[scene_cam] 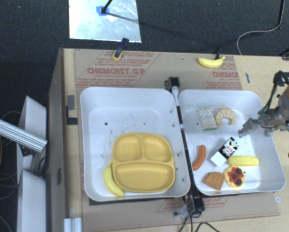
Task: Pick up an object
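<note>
The right bin (pixel 267 129) holds several toy foods: a croissant (pixel 226 115), a pale green-and-white block (pixel 206 119), a red sausage (pixel 199 157), a black-and-white carton (pixel 224 151), a corn cob (pixel 243 161), a waffle (pixel 214 180) and a pizza slice (pixel 235 176). My gripper (pixel 246 127) hangs over the right side of this bin, just right of the croissant and above the carton. I see nothing held in it.
The left bin (pixel 100 110) carries a yellow divided plate (pixel 144 161) with a banana (pixel 111 180) at its lower left edge. A second banana (pixel 211 61) lies on the cardboard behind the bins. A black rail (pixel 180 129) separates the bins.
</note>
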Controlling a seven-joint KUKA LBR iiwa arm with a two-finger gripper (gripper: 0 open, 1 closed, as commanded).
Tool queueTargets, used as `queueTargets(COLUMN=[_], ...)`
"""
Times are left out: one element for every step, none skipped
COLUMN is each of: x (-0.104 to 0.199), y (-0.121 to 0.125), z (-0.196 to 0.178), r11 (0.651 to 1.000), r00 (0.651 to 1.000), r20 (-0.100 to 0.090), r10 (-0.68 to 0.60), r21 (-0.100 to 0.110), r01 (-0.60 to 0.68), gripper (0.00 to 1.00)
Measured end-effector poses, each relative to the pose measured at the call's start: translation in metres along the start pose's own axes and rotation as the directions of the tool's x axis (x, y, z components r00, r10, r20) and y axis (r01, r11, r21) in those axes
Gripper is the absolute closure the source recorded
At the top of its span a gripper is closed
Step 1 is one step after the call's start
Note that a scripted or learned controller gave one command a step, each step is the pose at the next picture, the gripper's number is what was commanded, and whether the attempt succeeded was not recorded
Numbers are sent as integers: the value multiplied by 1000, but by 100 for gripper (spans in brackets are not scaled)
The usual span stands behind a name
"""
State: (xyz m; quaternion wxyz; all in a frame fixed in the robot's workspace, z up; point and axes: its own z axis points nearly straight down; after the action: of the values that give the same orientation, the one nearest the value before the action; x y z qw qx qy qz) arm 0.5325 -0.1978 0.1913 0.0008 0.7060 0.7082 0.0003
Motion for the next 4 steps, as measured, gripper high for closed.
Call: queueTargets(x=[40,43,58,59], y=[23,10,51,7], z=[61,107,33,101], r11=[1000,1000,1000,1000], r00=[1000,1000,1000,1000], r20=[-1,0,0,0], r10=[-1,2,-1,2], r21=[2,0,-2,1], r01=[1,-2,1,-2], gripper=[0,0,0,0])
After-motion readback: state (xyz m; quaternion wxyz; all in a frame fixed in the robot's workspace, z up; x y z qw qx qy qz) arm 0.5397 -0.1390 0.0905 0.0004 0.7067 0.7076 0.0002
